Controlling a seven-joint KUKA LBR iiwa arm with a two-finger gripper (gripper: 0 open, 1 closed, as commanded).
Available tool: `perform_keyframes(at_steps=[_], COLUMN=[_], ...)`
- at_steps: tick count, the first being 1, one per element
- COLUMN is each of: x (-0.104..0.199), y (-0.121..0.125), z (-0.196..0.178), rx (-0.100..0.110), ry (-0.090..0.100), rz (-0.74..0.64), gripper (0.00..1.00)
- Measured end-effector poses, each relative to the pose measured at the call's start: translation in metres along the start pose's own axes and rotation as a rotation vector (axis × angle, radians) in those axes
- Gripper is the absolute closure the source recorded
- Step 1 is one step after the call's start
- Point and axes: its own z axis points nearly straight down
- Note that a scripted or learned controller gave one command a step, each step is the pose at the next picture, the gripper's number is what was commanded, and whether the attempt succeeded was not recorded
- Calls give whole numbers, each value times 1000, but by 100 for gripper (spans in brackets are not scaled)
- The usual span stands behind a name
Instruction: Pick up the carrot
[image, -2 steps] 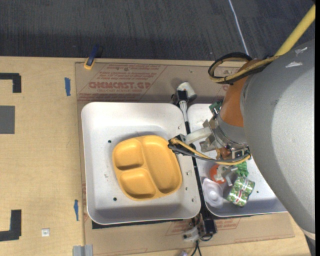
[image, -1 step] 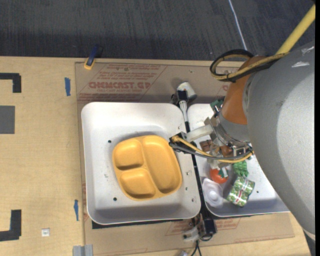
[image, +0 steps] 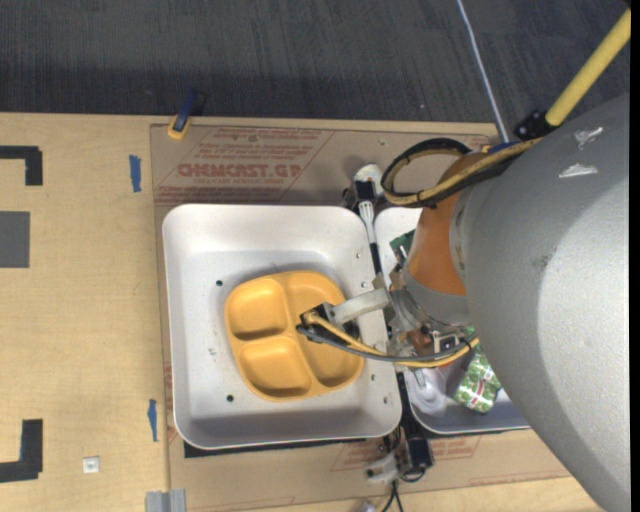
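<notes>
**Item: carrot.** Hidden. No orange root lay on any bare part of either bin. It was judged to lie in the right bin (image: 470, 425), under the arm.

**Item: arm (image: 560, 300).** Grey, with its orange band (image: 435, 255) above the wrist (image: 415, 335). It reached in from the right and covered nearly all of the right bin. The wrist hung over the wall shared by the two bins.

**Item: jaws.** Masked by the wrist housing. Whether they were spread or pressed together could not be told, and nothing was seen pinched.

**Item: left bin (image: 190, 300).** It held one yellow plate (image: 270, 350) with compartments, lying flat near the middle, its right edge just beside the wrist.

**Item: green packet (image: 478, 383).** It lay in the right bin, at its near side, partly under the arm.

**Item: table (image: 80, 300).** Cardboard-faced, carrying both bins.

**Bearing for the coming move (judgement).** The carrot probably lay to the right of the jaws, or under them, away from the plate. Its long axis was unknown, so the jaws could not be squared across it from this evidence. A blind closure risked catching the packet instead.
</notes>
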Motion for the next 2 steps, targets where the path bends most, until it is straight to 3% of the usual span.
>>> perform_keyframes(at_steps=[1,2], x=[0,4], y=[4,-19], z=[-30,-27], rx=[-2,-2], ry=[3,2], rz=[0,-19], gripper=[100,100])
